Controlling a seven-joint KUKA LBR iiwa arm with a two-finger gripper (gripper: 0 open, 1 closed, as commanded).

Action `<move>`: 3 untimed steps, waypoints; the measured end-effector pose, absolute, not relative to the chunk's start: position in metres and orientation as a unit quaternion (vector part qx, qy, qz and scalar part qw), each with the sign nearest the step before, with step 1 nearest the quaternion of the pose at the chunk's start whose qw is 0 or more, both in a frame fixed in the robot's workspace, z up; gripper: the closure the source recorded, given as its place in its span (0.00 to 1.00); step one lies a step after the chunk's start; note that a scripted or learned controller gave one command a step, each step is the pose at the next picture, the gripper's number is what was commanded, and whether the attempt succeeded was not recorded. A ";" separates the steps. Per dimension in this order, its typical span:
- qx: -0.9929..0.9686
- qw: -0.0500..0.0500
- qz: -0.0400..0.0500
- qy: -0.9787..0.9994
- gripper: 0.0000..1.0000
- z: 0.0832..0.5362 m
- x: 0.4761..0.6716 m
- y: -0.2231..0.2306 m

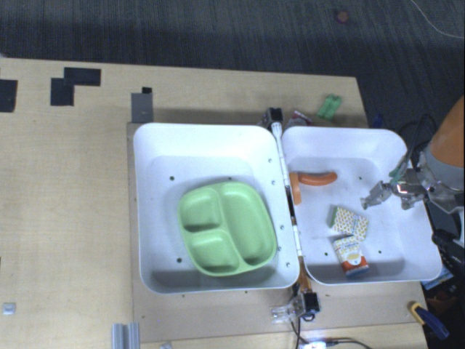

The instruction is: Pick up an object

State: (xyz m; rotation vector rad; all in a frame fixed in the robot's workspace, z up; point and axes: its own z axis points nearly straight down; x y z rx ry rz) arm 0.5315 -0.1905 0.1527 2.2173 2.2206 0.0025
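The arm's gripper (383, 193) hangs over the right side of the right bin (378, 145), its fingers apart and gripping nothing, so the approach is the step in hand. Left of it lie a patterned packet (349, 222), a small carton (350, 255) nearer, and a sausage (317, 178) farther left. The next move calls for centring over one and descending.

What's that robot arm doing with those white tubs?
The robot arm's gripper is reaching into the right bin from the right, and nothing is between its jaws. In that bin lie an orange hot dog, a patterned packet and a small carton. The left bin holds a green divided plate.
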 end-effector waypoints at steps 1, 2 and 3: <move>0.706 0.003 0.002 0.708 0.00 0.086 0.577 -0.174; 0.706 0.003 0.002 0.708 0.00 0.087 0.521 -0.131; 0.706 0.006 0.004 0.708 1.00 0.098 0.523 -0.132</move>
